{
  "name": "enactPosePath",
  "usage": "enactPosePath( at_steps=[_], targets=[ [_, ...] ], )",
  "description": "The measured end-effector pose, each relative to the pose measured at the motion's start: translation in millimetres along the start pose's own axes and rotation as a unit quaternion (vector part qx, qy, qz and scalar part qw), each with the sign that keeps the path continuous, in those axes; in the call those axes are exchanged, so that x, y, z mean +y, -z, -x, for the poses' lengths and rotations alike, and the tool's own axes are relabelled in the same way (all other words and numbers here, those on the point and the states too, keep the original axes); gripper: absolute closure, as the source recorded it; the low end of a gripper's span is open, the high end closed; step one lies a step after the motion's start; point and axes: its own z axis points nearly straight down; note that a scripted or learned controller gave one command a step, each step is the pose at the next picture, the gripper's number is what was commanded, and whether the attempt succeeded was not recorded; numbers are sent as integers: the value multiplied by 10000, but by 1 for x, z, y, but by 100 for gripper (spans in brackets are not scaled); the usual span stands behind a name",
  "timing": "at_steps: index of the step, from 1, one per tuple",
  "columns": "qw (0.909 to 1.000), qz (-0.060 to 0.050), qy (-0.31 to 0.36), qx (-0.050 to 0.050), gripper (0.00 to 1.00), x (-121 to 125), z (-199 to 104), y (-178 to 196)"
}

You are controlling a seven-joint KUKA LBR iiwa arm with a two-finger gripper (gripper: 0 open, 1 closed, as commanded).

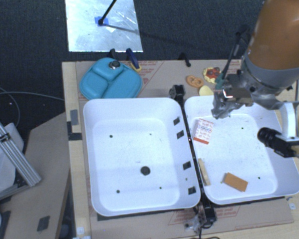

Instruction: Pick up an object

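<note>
Over the right bin's (288,184) far edge: gripper (222,111), pointing down, nothing seen between its tips; jaw gap cannot be told. Just beside it, lower left, on the bin floor: red-and-white card (204,131). Along the bin's left wall: wooden stick (204,171). Near the front: orange block (236,182). Left bin (97,114): dark disc (145,170). Behind the bins: blue tray (110,79), small toys (201,82).
</note>
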Motion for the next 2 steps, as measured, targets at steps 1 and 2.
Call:
enactPosePath(
  at_steps=[1, 2],
  targets=[
    [10000, -22, 43, 12, 100, -19, -45, 11],
    [10000, -31, 26, 4, 0, -18, -42, 10]
  ],
)
